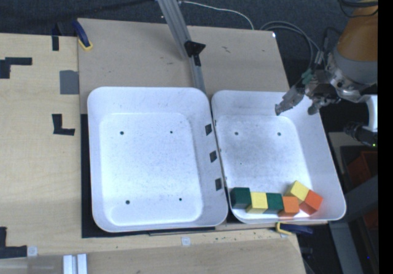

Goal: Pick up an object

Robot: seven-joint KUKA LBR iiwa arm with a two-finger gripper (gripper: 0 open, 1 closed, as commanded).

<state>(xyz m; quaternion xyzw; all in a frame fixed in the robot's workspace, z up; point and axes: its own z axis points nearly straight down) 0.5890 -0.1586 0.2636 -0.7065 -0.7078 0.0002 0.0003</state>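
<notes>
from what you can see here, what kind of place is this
Most likely a robotics lab test bench: two shallow white bins sit side by side on a taped wooden bench, small coloured blocks lie in the right bin, and a gripper reaches in.

The claw (pixel 301 103) hangs spread over the right bin's (pixel 319 144) far corner, holding nothing.

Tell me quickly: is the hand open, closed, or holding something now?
Hand: open, holding nothing, above the far right corner of the right bin.

Grey arm (pixel 359 64), orange band, seemingly dark-fingered tool (pixel 300 103).
</notes>
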